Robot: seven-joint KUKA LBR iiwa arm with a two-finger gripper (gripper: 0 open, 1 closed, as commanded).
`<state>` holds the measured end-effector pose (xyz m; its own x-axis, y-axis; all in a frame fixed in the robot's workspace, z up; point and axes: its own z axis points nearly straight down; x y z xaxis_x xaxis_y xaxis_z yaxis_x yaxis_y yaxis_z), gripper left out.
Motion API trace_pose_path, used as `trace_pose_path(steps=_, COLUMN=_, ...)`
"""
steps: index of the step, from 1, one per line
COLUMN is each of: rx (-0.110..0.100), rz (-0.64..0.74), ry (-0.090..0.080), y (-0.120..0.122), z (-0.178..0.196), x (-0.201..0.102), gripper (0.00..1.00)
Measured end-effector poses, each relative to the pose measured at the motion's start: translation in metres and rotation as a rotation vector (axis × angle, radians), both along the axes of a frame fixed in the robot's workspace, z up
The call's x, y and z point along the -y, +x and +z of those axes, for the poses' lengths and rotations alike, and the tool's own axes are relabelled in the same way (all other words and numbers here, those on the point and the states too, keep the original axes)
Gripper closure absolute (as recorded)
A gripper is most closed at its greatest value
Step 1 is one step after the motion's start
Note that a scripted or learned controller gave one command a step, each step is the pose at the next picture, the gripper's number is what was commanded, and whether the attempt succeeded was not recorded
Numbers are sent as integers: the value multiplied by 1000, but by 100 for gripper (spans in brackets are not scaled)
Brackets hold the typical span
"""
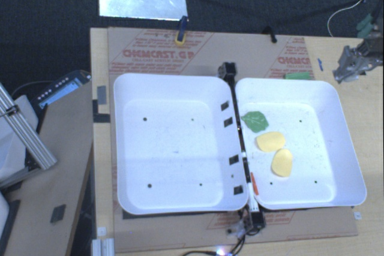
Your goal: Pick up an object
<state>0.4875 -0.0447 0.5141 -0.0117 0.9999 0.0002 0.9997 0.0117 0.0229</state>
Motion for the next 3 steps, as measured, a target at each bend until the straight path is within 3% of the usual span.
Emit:
trace_pose_path(steps=1, rx=-15, rz=-5, ry=-1, y=30, z=23, x=-12, gripper=100)
trace_pose_path(steps=2, rx=-38, rz=-1, ry=0, y=-3, z=-148, x=-82, gripper=100)
trace_pose_path(steps=3, rx=-11, rz=-15, ry=-1, y=0, z=-64, x=-30, gripper=100)
